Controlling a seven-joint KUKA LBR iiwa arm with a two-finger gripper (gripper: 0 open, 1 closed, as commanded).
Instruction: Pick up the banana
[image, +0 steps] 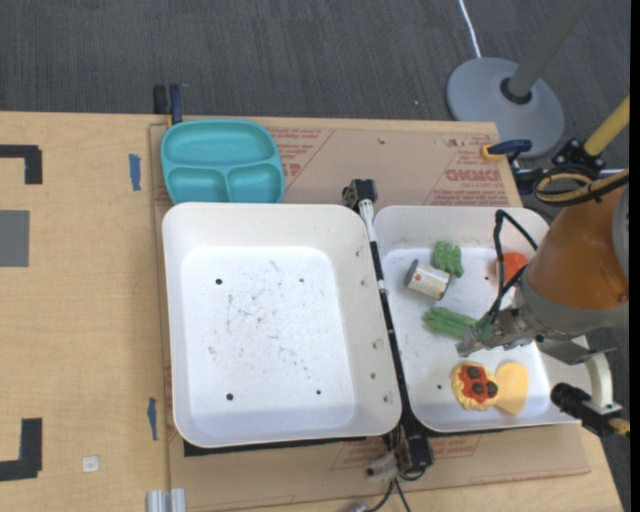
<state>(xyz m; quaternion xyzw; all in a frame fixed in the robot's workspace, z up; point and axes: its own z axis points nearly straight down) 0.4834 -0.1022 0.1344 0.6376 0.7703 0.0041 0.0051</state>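
Two bins on the worktop, and the banana (512, 387) looks like the pale yellow toy at the right bin's (470, 222) lower right beside a toy pizza (474, 385); probably light, stiff, slick plastic, so pinch mid-body — end effector (490, 335) just above it, can't tell its state.

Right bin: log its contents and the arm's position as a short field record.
bin: right bin, white, shallow
green items: one near the back, one at the middle
block: small, white and tan, beside the back green item
orange item, partly hidden by the arm
yellow toy, red and dark spots, near the front
banana: cannot be identified for sure
arm: over the bin's right side
tool: low, by the middle green item
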